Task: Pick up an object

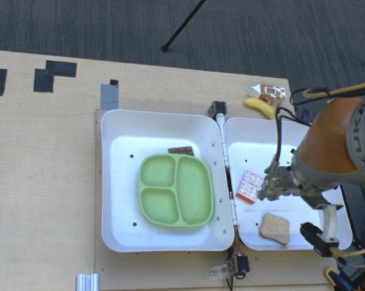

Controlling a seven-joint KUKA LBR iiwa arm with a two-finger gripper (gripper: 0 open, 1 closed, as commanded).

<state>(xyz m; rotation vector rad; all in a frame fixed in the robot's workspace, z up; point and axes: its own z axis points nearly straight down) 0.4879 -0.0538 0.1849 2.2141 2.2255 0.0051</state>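
Two objects were seen in the right bin (329,236): a small red-and-white packet (249,186) near its left wall, judged light, thin and slippery, best pinched across its edges, and a tan sponge-like block (275,228), judged soft. Whether the claw (271,189) beside the packet was open could not be told.

The pale wooden surface (42,184) carries two white bins (115,229) side by side. A banana (258,106) and a small packet (269,91) lie behind the right bin.
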